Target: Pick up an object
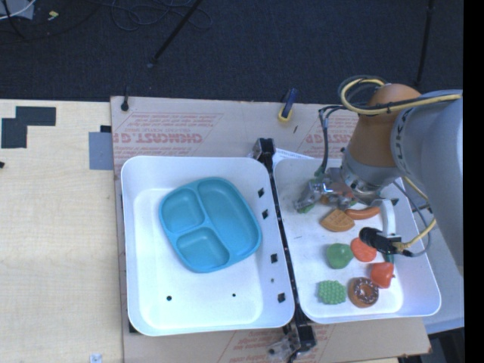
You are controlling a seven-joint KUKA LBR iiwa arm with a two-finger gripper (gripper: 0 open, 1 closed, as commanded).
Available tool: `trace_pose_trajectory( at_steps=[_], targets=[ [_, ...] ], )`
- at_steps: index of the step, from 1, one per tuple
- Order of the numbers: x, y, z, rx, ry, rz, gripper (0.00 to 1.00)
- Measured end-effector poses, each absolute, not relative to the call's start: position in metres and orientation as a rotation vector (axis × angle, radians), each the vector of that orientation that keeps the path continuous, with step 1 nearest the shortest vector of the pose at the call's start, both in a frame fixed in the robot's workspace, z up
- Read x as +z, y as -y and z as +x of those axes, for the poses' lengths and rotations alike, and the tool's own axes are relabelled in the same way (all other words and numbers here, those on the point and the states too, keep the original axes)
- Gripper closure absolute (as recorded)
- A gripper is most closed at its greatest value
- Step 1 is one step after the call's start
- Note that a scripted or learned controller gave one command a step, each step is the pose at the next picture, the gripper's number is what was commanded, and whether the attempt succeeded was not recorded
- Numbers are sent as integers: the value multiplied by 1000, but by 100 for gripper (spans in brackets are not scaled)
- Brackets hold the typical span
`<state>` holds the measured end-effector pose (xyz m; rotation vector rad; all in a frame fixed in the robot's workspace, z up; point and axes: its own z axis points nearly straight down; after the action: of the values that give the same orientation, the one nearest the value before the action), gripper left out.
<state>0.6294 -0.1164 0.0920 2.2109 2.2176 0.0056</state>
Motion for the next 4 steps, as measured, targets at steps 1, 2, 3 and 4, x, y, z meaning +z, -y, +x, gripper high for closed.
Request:
trace_pose_trajectory(
  at_steps=[1,2,3,4],
  targets=[
    [102,117,629,4,-2218,2218,100],
    [144,118,631,0,-2221,2222,100],
    [206,126,631,2,-2215,2224,100],
    [229,128,631,0,-2219,2224,100]
  ],
)
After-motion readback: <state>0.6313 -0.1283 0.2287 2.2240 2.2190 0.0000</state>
